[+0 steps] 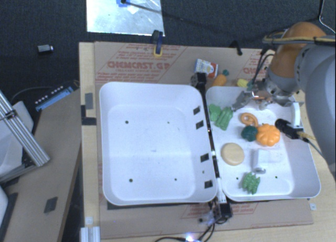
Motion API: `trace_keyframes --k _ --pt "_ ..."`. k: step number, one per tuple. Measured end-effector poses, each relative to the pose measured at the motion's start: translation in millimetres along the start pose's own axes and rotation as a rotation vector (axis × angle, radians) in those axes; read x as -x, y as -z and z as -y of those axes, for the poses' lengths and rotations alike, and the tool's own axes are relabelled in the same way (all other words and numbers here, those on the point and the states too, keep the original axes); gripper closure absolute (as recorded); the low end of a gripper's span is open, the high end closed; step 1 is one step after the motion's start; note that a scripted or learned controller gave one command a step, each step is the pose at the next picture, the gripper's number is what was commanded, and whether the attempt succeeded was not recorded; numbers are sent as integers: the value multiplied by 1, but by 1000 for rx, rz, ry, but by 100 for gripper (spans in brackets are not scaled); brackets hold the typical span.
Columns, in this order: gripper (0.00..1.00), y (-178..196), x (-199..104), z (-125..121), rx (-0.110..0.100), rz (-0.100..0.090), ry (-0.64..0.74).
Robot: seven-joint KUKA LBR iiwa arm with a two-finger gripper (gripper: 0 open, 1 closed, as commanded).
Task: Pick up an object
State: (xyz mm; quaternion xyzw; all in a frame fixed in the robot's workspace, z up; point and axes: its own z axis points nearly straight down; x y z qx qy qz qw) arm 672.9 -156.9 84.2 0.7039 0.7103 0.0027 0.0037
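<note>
- Gripper [255, 97] hovers low over the right bin's [302, 154] far edge; cannot tell jaw state.
- Just below it: orange ring [248, 118], orange pumpkin [268, 135], teal piece [248, 133].
- Cream disc [232, 153] mid-bin; green toy [250, 182] at near side.

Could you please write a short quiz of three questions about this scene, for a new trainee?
1. True or false: the orange pumpkin lies in the right bin.
2. Which thing lies nearest the front rim of the right bin? A) the cream disc B) the small green piece C) the orange ring
3. Fill in: the gripper is over the ___ bin.

Key: 1 true; 2 B; 3 right.
</note>
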Motion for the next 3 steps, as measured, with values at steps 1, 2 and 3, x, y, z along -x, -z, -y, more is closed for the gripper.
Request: trace_keyframes --k 1,2,3 --pt "0 1 -45 56 -12 -4 -5" --pt "100 13 -42 53 -3 -1 -5" --pt "100 108 -104 28 4 -3 2"
